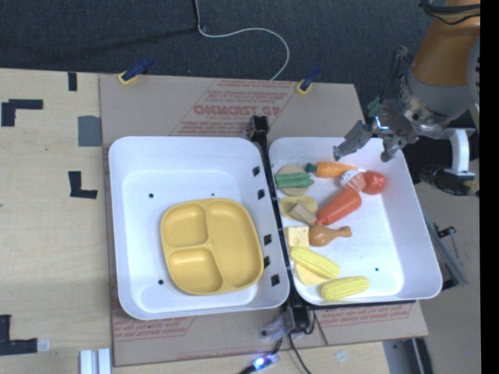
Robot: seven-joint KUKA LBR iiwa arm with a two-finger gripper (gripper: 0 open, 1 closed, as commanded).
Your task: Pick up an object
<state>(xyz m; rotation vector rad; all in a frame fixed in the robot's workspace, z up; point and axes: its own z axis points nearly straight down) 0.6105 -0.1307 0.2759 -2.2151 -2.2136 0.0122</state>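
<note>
A: Where is the end effector (368,140)?

B: Over the far edge of the right bin (405,232), its two fingers spread apart, nothing between them.

A: And something to pick?

B: Toy food sits just beneath: a small carrot (336,170), a tomato (374,181), a green pod (294,180) (corn (344,287) lies nearer). The left bin (136,209) holds a yellow tray (210,245).

A: Progress?

B: I'd say early; the grasp and lift remain.
</note>
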